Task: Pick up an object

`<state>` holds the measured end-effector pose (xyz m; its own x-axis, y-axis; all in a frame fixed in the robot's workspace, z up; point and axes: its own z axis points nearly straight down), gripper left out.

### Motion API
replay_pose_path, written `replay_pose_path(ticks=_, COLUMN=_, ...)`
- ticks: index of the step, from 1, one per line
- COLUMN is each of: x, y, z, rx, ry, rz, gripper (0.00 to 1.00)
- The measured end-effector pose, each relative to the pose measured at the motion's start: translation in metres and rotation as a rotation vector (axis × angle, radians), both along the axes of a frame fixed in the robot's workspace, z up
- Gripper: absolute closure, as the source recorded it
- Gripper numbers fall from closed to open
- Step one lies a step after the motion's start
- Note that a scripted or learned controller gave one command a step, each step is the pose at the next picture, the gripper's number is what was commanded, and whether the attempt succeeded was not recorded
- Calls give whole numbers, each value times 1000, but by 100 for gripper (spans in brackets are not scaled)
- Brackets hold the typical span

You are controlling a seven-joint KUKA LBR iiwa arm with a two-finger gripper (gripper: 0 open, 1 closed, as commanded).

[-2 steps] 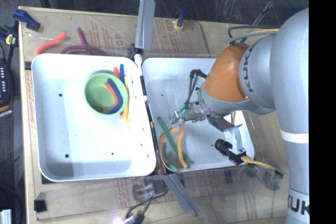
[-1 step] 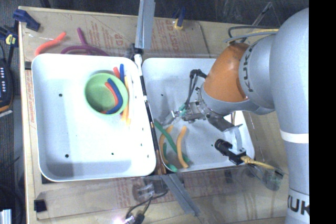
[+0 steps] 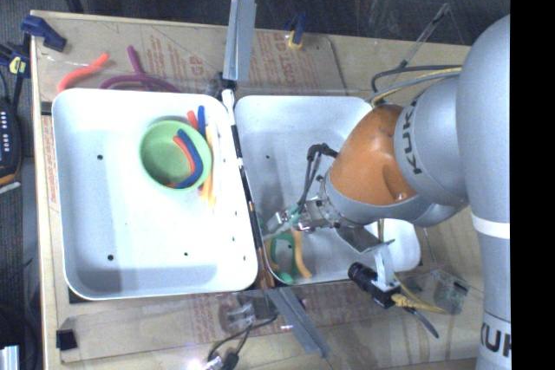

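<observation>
My gripper hangs low over the front left corner of the right bin, below the orange wrist band. Just under it lie a dark green ring-shaped piece and a thin orange-yellow piece, close against the bin's front wall. The arm hides much of the bin's right half. In the left bin sits a green bowl with red, blue and yellow strips draped along its right side.
A white rounded object shows under the arm at the right bin's front right. Orange and purple cords lie on the bench behind the left bin. A metal bar stands at the back between the bins.
</observation>
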<state>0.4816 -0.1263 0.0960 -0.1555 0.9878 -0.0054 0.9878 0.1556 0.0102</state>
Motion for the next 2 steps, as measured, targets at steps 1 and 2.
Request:
replay_pose_path(ticks=1, x=1, y=1, z=10, rx=4, ry=2, rz=7, gripper=100)
replay_pose_path(ticks=2, x=73, y=43, z=96, rx=6, ry=13, rz=-98, gripper=100)
